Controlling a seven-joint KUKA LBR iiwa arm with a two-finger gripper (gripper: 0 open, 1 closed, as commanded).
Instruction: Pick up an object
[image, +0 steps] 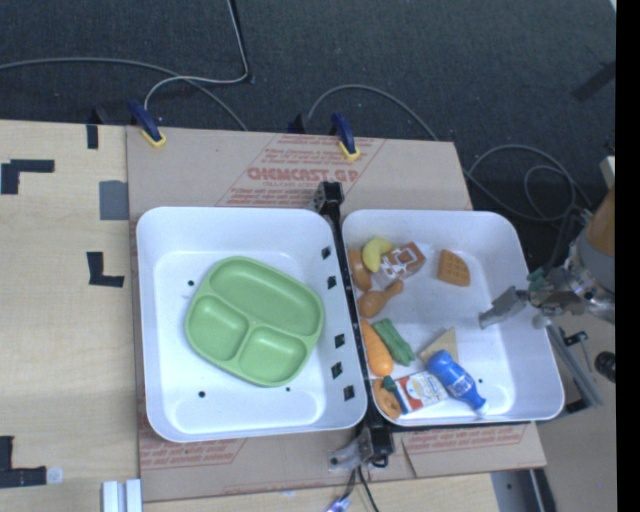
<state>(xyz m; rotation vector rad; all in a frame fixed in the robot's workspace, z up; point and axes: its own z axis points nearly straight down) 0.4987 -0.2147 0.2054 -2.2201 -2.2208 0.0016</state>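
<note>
Two white bins (160, 300); toy food (385, 340) crowds right.

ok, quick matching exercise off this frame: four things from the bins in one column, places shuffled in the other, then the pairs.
Things:
1. green plate
2. blue bottle
3. banana
4. waffle piece

Places:
A. right bin, front, near the bin's front wall
B. left bin, middle
C. right bin, far end, by the divider between the bins
D. right bin, far end, toward the arm's side

Pairs: 1-B, 2-A, 3-C, 4-D
</note>
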